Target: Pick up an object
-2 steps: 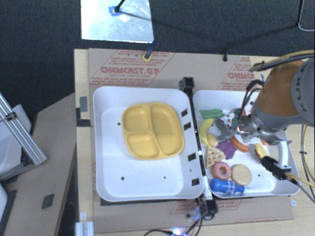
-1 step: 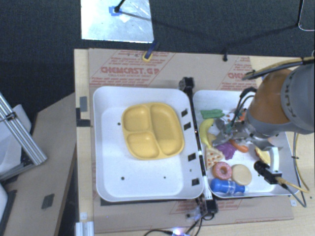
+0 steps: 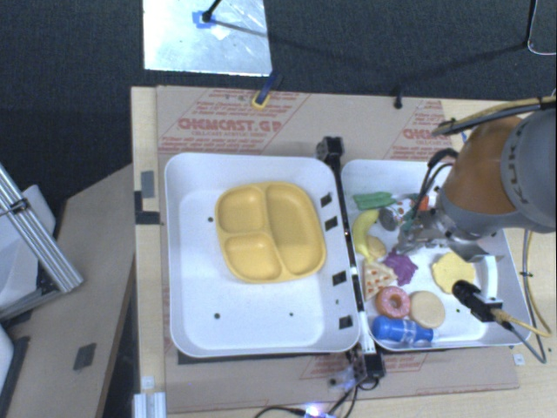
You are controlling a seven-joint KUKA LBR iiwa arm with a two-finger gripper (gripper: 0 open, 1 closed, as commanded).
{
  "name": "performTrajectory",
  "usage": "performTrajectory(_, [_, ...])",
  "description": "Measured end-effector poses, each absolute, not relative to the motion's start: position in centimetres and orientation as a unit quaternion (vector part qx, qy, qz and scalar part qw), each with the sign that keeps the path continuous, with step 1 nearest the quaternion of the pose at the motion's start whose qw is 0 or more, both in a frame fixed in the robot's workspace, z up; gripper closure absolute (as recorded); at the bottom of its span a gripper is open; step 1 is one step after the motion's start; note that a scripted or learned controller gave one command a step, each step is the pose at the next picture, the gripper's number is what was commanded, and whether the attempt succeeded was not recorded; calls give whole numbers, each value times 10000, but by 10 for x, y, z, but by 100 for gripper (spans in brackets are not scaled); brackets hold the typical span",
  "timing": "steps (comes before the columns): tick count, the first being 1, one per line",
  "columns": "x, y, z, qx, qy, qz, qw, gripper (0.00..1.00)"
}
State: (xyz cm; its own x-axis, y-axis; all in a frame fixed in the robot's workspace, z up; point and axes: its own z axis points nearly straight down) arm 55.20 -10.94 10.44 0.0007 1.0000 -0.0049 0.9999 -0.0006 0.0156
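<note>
Gripper low over right bin toys

Gripper (image 3: 409, 225) sits in the right bin (image 3: 513, 273), above the clutter; can't tell its opening or whether it grips anything. Nearest targets: purple toy (image 3: 401, 266) at its 6 o'clock, banana (image 3: 364, 231) at 9 o'clock, long axis roughly 12-to-6. Donut (image 3: 393, 302) and blue bottle (image 3: 400, 330) farther at 6. Yellow tray (image 3: 268, 232) in left bin (image 3: 196, 307)

We are counting two white bins: the left bin (image 3: 187, 233) and the right bin (image 3: 513, 307). We are seeing one yellow divided tray (image 3: 265, 231) in the left bin. In the right bin we are counting one banana (image 3: 364, 230), one green piece (image 3: 372, 200), one purple piece (image 3: 401, 266), one pizza slice (image 3: 377, 278), one doughnut (image 3: 393, 302), one tan round (image 3: 427, 308), one blue bottle (image 3: 399, 330), one yellow slab (image 3: 452, 272).
</note>
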Motion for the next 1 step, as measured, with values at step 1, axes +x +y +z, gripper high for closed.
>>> performTrajectory(1, [550,-115,166,7062,7080,14,22,100])
